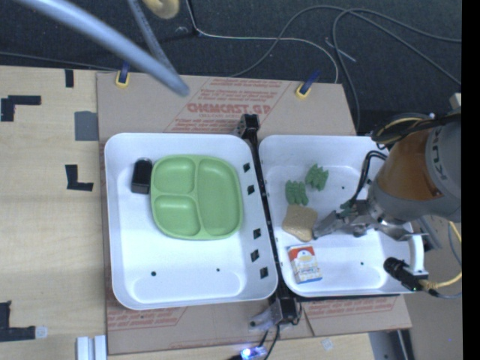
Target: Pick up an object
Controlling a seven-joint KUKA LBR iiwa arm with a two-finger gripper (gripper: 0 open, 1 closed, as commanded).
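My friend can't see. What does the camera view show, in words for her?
A grey robot arm's gripper reaches into the right bin, touching a tan sponge beside two green toys and a small red and white box. The left bin holds a green divided plate and a black block.

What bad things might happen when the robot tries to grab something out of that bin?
The gripper sits right by the tan sponge-like piece, so it might just shove it along the right bin rather than lift it.

The two green toys lie close behind the tan piece, so a push might knock into them too.

The small red-and-white box lies flat on the floor, which may make it slip away from a pinch.
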